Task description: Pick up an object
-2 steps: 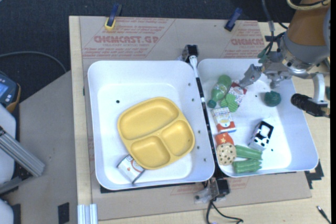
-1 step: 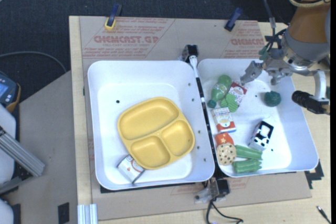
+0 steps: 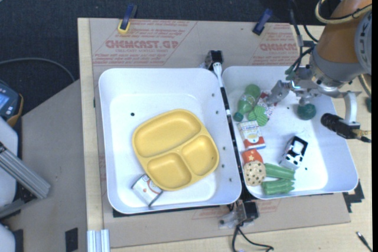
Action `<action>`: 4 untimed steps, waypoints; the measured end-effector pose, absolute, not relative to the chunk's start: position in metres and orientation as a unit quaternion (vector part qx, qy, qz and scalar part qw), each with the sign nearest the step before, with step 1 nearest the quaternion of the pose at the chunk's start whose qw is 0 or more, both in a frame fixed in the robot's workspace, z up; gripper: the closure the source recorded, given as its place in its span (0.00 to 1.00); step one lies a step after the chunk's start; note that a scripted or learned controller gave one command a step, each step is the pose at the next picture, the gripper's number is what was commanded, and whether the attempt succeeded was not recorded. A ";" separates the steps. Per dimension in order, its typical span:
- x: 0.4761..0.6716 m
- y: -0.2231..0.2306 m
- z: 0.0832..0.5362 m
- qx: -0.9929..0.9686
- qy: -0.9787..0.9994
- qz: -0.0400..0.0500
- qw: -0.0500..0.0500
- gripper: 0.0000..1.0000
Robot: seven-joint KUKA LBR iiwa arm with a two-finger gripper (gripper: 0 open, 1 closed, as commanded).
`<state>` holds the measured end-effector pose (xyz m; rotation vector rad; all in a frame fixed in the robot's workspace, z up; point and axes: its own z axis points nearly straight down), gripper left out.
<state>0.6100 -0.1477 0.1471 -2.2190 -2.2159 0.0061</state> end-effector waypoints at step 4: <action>0.620 -0.156 0.160 -0.707 -0.707 -0.001 -0.004 1.00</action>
